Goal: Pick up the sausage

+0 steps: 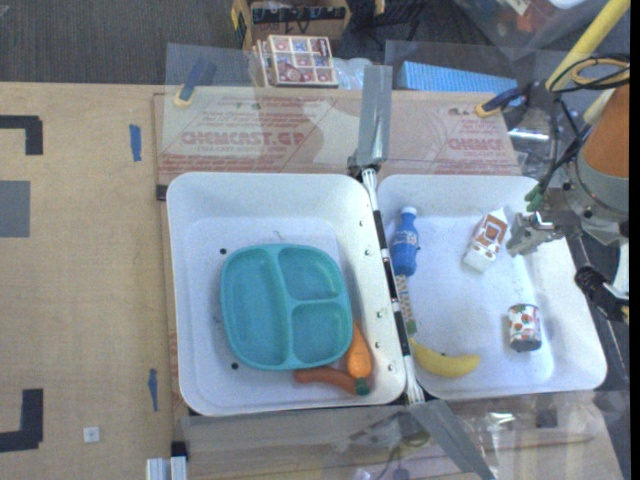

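Approach step, nothing grasped. Hand [527, 233] over right bin [585, 363] far side, beside carton [487, 241]; can't tell its opening. Sausage [325, 376] in left bin [190, 268], near edge, by carrot [360, 351]. Next: cross left, descend.

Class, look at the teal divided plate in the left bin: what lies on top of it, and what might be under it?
The teal plate has nothing visible in its three compartments. The carrot and sausage lie beside its near edge on the bin floor. Whatever is under the plate is covered.
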Robot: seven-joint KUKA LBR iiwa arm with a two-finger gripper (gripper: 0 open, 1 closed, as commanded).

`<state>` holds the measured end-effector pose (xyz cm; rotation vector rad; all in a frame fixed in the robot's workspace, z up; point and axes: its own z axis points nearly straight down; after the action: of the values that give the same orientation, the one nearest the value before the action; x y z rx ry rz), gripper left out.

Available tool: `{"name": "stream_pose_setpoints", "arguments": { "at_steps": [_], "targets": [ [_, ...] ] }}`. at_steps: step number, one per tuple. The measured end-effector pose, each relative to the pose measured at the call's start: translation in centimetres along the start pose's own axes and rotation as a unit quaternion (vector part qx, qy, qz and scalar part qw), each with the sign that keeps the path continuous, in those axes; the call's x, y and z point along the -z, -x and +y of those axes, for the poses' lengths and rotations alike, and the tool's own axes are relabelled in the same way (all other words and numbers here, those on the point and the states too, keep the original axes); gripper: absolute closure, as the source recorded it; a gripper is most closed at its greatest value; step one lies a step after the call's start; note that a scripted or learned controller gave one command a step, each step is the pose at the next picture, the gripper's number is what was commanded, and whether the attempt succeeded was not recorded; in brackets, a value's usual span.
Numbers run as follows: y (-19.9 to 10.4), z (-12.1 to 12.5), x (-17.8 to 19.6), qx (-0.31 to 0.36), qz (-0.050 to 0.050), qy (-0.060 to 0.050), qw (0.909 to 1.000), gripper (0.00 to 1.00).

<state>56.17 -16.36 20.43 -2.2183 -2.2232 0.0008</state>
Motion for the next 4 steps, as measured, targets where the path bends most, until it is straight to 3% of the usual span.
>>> {"name": "stream_pose_setpoints", "arguments": {
  "at_steps": [1,2,3,4],
  "targets": [
    [-5.5,2.0,-10.4,0.095,0.000,0.000,0.9955,0.00],
    [-11.4,-1.9,-2.0,0.078,0.000,0.001,0.9970,0.00],
    [-11.2,-1.8,-1.0,0.076,-0.001,0.003,0.9971,1.00],
    [-8.5,2.8,-1.9,0.037,-0.001,0.002,0.9993,1.00]
  ]
}}
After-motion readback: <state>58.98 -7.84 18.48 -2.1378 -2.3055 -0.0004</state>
